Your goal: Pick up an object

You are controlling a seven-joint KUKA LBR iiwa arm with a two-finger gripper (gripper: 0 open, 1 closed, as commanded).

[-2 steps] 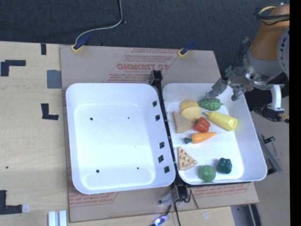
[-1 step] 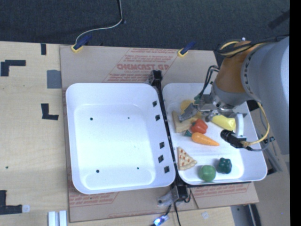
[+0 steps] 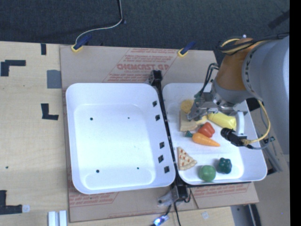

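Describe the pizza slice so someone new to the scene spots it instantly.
Look in the right bin, along its left wall beside the divider. The toy pizza slice lies there, left of the green round fruit and below the orange carrot. It is the only flat, triangular, tan piece with red spots.

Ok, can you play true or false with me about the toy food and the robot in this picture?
1. The carrot lies in the right bin. True.
2. The pizza slice is in the left bin. False: it lies in the right bin, near the divider between the bins.
3. The gripper is over the right bin, above the pile of toy food. True.
4. The green apple sits at the far edge of its bin. False: it rests near the front edge, beside the dark green pepper.
5. The banana is purple. False: it is yellow.
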